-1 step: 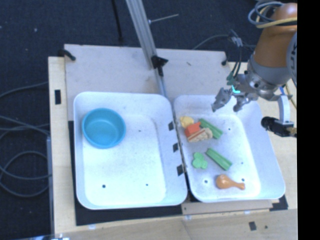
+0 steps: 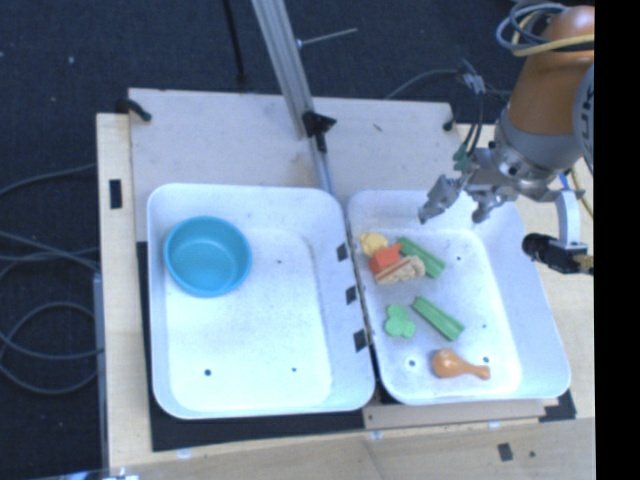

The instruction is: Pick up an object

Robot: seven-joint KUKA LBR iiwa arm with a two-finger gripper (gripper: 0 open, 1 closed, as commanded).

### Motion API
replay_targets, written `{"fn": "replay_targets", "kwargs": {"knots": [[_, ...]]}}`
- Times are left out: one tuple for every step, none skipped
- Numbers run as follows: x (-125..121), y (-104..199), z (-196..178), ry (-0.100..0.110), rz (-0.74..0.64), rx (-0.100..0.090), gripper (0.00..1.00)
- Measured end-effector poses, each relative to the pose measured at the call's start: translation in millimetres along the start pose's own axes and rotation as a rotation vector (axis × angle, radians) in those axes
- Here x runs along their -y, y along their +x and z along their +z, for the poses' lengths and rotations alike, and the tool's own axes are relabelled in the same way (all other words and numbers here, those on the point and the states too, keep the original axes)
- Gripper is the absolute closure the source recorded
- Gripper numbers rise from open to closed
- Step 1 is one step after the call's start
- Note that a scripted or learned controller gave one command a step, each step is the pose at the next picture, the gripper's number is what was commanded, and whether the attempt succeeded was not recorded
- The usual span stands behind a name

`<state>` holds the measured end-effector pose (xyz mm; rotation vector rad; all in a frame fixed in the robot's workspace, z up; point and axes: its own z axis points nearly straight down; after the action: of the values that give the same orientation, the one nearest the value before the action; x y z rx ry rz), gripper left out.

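My gripper (image 2: 462, 208) hangs over the far edge of the right bin (image 2: 505, 268). Its two fingers (image 2: 436, 206) are spread apart, and there is nothing between them. My arm (image 2: 545, 88) comes in from the right side, grey with an orange part above the wrist.

The toys I could pick up are all in the right bin, below my gripper. Near the far left corner of that bin sits a small pile: a yellow piece (image 2: 373, 241), an orange and tan toy (image 2: 393, 264), and a long green piece (image 2: 422, 257) touching them on the right. Closer to the middle lies a green stick (image 2: 438, 318), tilted. Just left of it is a small green lumpy toy (image 2: 400, 322). Near the front edge lies an orange toy drumstick (image 2: 458, 366).

The left bin (image 2: 255, 308) sits right beside the right one. A blue bowl (image 2: 207, 256) stands upright near its far left corner.

A silver pole (image 2: 283, 53) leans up from the far side of the bench (image 2: 210, 133).
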<state>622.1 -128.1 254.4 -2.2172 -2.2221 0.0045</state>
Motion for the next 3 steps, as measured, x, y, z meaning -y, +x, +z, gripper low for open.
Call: {"fn": "replay_targets", "kwargs": {"knots": [[5.9, 4.4, 47.6, 0.004, 0.000, 0.000, 0.00], [12.3, -3.4, 102.4, 0.004, 0.001, 0.000, 0.00], [9.7, -3.2, 128.8, -0.008, 0.000, 0.001, 0.00]]}}
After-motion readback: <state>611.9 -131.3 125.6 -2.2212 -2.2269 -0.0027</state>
